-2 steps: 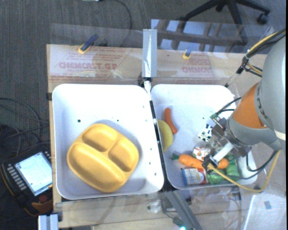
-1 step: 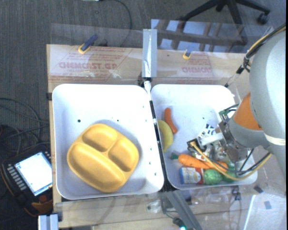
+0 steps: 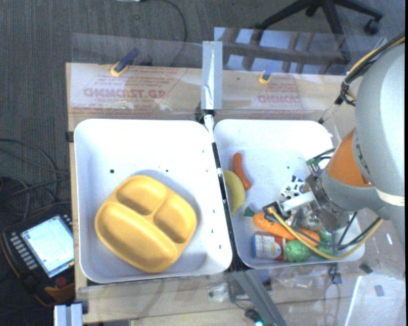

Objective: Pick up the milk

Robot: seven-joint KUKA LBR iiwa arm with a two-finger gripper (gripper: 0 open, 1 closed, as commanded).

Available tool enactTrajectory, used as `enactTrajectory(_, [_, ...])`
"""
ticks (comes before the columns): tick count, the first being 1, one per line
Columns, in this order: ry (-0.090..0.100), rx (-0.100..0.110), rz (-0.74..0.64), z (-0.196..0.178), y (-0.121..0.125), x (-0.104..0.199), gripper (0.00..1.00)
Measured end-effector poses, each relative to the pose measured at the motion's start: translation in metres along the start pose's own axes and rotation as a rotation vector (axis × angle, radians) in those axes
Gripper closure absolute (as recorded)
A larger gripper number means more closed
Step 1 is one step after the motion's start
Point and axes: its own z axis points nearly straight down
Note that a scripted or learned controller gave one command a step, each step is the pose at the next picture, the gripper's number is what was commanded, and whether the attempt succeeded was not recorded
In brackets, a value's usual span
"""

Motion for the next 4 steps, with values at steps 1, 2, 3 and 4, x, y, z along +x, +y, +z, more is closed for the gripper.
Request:
enactTrajectory(1, [-0.023, 0.019, 0.052, -0.173, -0.007, 0.012, 1.00])
enactTrajectory(2, [-0.021, 0.023, -0.193, -0.181, 0.058, -0.010, 1.00])
enactTrajectory(3, [-0.024, 0.022, 0.050, -0.091, 0.077, 0.017, 1.00])
enactTrajectory(4, [-0.022, 0.021, -0.003, -0.212, 0.094, 0.074, 1.00])
